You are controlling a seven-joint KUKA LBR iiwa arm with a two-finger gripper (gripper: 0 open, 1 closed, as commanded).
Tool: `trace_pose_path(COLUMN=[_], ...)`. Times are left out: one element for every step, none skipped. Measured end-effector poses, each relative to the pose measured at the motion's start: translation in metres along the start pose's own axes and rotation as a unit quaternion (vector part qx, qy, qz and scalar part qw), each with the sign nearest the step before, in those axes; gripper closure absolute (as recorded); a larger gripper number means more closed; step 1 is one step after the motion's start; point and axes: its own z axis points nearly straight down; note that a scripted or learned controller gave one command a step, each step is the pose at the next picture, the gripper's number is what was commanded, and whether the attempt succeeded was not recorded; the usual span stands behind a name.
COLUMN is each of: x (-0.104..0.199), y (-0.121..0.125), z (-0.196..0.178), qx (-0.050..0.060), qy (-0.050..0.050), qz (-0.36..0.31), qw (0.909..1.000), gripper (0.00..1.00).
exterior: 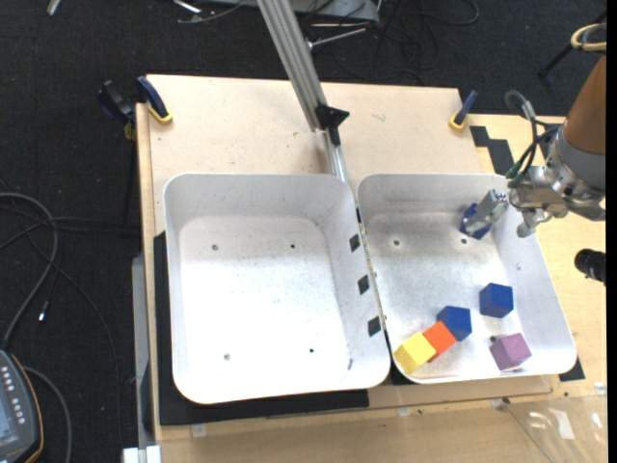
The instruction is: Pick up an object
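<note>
The pincer (509, 212) is poised at the right bin's (424, 258) far right edge; its state cannot be told. Blocks (453, 328) are clustered near the near right corner, ungrasped. A reach toward them is called for.

Pale wooden counter (241, 123) fills the middle, carrying two shallow white bins side by side: the left bin (193, 220) at nine o'clock, the right bin (415, 201) at three o'clock, rims touching. Yellow clamps (159, 114) grip its far corners.
</note>
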Motion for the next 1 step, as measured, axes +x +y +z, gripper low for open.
trace_pose_path(x=[-0.0503], y=[-0.0418], z=[0.1399], qx=[-0.001], qy=[-0.001], qz=[0.000], qw=[1.0000], gripper=[0.00])
